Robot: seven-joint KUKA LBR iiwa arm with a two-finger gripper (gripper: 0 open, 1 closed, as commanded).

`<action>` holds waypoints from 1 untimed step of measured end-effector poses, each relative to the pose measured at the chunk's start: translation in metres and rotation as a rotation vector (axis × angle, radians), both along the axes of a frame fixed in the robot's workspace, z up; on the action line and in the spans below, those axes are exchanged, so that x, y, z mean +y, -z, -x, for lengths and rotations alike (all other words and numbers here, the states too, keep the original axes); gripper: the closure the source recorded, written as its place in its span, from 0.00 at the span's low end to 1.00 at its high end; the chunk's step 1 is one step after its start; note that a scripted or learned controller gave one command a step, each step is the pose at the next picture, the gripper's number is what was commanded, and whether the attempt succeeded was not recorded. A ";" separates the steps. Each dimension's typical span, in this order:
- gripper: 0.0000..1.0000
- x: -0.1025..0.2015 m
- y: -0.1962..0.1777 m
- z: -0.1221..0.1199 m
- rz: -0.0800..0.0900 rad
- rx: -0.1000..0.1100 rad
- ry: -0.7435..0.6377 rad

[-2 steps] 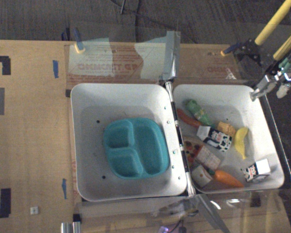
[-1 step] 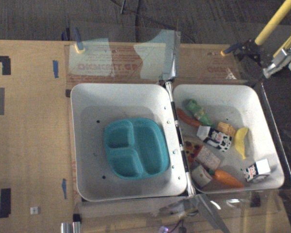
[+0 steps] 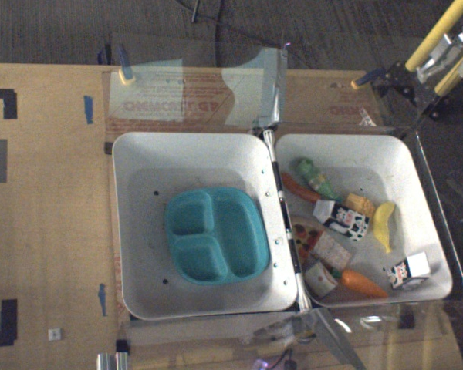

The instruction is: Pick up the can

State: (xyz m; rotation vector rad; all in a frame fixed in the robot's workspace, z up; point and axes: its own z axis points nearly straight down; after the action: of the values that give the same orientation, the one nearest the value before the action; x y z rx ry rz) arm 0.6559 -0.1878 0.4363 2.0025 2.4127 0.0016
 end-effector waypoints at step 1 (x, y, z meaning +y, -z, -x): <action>0.00 -0.035 0.183 -0.010 -0.001 0.004 -0.051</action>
State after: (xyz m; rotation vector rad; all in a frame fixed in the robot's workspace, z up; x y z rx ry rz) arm 0.6662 -0.2233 0.2536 1.9430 2.4655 -0.0001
